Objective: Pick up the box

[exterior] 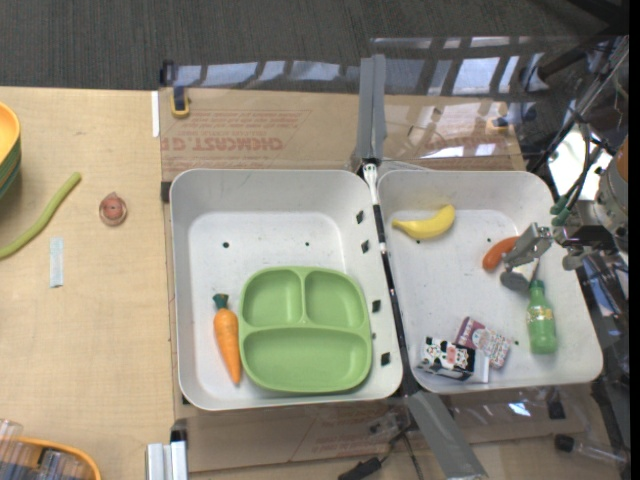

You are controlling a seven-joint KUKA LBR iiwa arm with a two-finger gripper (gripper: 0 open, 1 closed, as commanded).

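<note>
The box (462, 350) is a small carton with a pink and white top and a black-and-white printed side. It lies flat near the front wall of the right bin (470, 208). My gripper (512, 268) hangs over the right side of that bin, above and to the right of the box and well apart from it. It is open with nothing between its fingers. Its tips are next to an orange-red vegetable (497, 252).
A green bottle (541, 322) lies just below the gripper and right of the box. A banana (426, 222) rests at the back of the right bin. The left bin (200, 208) holds a green divided plate (303, 330) and a carrot (228, 340).
</note>
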